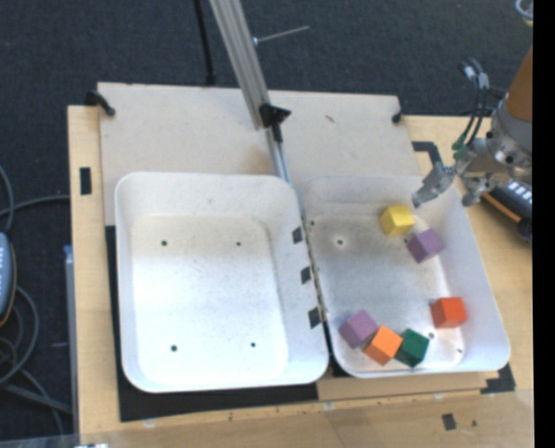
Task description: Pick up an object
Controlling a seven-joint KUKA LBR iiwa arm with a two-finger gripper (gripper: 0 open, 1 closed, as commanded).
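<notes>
My end effector [442, 187] hangs above the right bin's [482, 278] far rim, at about 1 o'clock from that bin's centre. One grey finger slants down toward the yellow block [398, 219]; I cannot tell how far the fingers are spread, and no object shows between them.

Object positions in the right bin:
- Yellow block: toward 12 o'clock, just beside the finger tip, at its 7 o'clock.
- Purple block [425, 245]: close by the yellow block, at its 4 o'clock.
- Red-orange block [449, 312]: near the right wall, at 4 o'clock.
- Light purple block [358, 328], orange block [384, 344] and green block [412, 346]: clustered in a row along the near wall, around 6 o'clock, each touching the next.

The left bin [128, 278] sits alongside on the table [90, 250]. A slanted aluminium rail [242, 49] rises from behind the bins.
</notes>
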